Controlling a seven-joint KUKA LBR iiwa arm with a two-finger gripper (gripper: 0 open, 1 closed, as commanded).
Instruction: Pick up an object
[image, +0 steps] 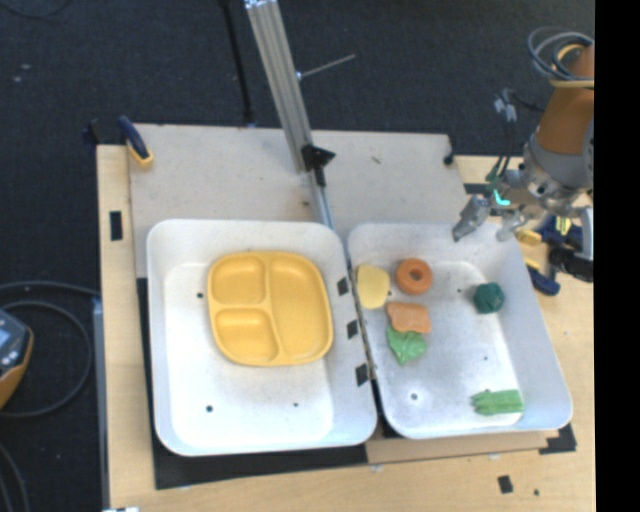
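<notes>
The right bin (540, 330) holds several small items: a pale yellow piece (372, 286), an orange ring (414, 276), an orange-tan block (409, 317), a light green lump (406, 345), a dark green ball (488, 297) and a flat green piece (497, 402). My gripper (487, 221) hangs over the bin's far right corner, above and behind the dark green ball. Its two fingers stand apart with nothing between them.
The left bin (180, 400) carries a yellow divided plate (270, 306). A slanted metal pole (285, 90) rises from behind the two bins. Blue clamps (548, 280) sit at the bench's right edge, close to the arm.
</notes>
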